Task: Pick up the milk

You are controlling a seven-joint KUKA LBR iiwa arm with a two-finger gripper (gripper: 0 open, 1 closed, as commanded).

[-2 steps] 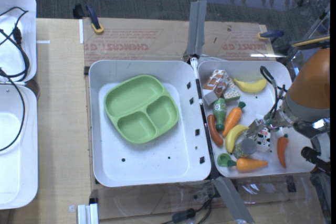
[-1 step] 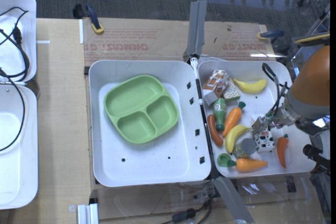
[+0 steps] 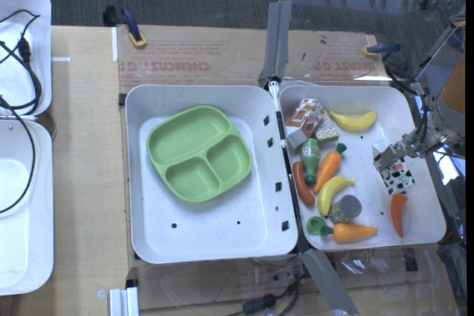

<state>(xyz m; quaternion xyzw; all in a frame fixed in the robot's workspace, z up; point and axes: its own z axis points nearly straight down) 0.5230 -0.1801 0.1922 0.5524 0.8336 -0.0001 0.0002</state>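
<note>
The counter is carrying two white bins. The farther bin, well to the left of the hand, is holding one green divided plate. The nearer bin is lying under the hand. The arm is reaching in from the right, cut off at the frame edge. The hand is hanging over the bin's right half, and whether it is wide or narrow cannot be told. The milk, one small white carton with dark and red spots, is lying just below the hand; whether they are touching is unclear. Left of the hand, two bananas are lying, one above and one below. There are three carrots: one to the left, one lower left, and one beneath the milk. One green bottle and a patterned box are crowding the far left, hard to make out.
</note>
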